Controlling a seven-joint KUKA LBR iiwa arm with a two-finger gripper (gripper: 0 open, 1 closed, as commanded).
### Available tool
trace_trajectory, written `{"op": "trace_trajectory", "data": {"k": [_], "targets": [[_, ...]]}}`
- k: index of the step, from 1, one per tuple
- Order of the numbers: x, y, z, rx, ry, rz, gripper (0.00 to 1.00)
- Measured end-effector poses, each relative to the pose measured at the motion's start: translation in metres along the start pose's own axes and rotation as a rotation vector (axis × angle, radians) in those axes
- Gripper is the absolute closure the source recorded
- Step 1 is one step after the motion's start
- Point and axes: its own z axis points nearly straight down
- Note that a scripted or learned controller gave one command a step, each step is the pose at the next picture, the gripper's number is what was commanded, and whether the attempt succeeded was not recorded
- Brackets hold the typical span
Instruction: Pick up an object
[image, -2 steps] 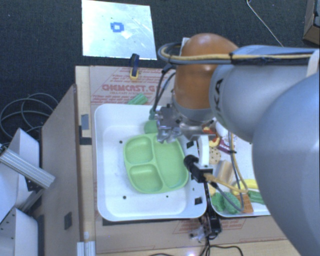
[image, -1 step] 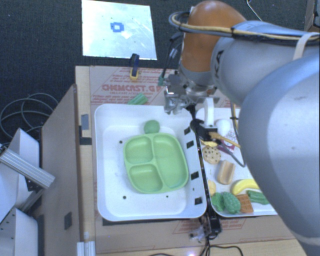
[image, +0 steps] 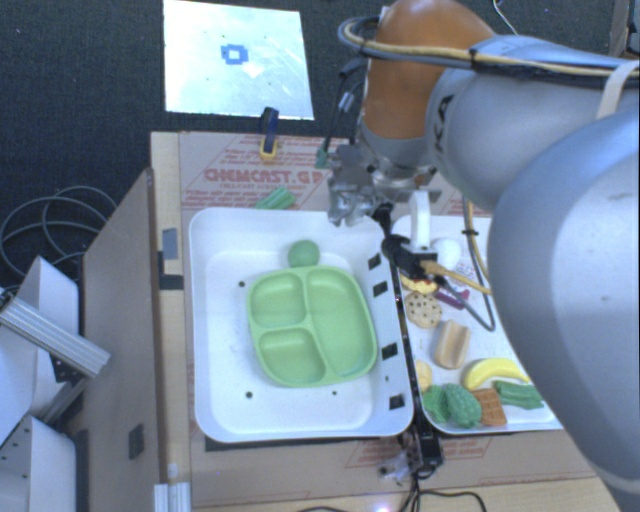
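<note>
Over on the left of the frame you've got the left bin (image: 215, 330), and sitting in it is a green divided tray (image: 310, 327), lying flat in the middle. Just above the tray's top edge there's a small green ball (image: 304, 253), touching or nearly touching the tray rim. That ball is one candidate for your pick, and it's loose and round, so a glancing touch could roll it away along the bin floor.

Moving toward centre, the gripper (image: 352, 203) hangs at the upper right corner of the left bin, right over the back wall. I can't tell from this slant what the tool is doing: whether it's released or clenched isn't readable, and nothing visible sits in it. Watch that corner: if you descend here, you risk landing on the bin wall or the divider (image: 392, 320) between the bins rather than on any object.

Further right, the right bin (image: 540, 422) is crowded and half hidden under the arm (image: 540, 150). You can make out a cookie (image: 424, 310), a tan bread-like piece (image: 451, 344), a banana (image: 492, 372), and some green pieces (image: 462, 405) near the lower edge. They're packed close together, so a grasp here could pinch two things at once or nudge a neighbour and come up with nothing.
</note>
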Motion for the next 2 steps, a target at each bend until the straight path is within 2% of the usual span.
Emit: {"op": "trace_trajectory", "data": {"k": [1,2], "targets": [[0.0,0.001,-0.011,-0.002,0.0,-0.006,1.0],[0.056,-0.004,-0.004,0.003,0.004,-0.001,1.0]]}}
